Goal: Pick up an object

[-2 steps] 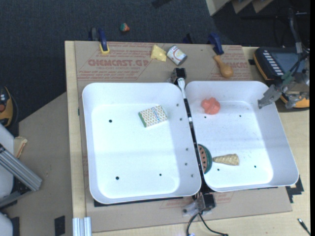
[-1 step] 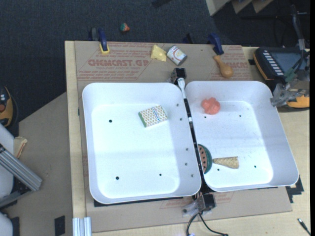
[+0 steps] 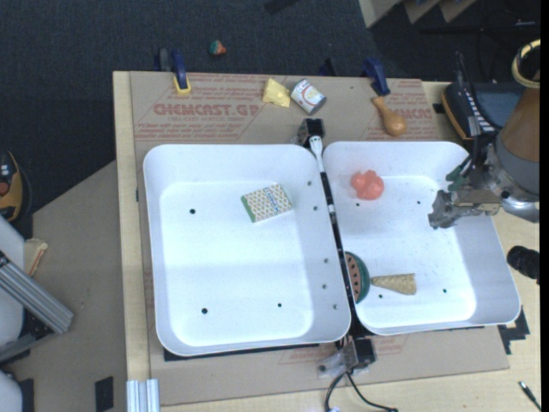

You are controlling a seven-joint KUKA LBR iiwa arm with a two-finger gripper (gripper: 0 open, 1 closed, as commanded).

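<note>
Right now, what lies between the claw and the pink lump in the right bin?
Nothing: in the camera view, the stretch between the claw and the pink lump is bare white floor of the right bin.

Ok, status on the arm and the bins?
Pincer over right bin, nothing seen in it. Pink toy and cone loose there. Nothing in the way.
</note>
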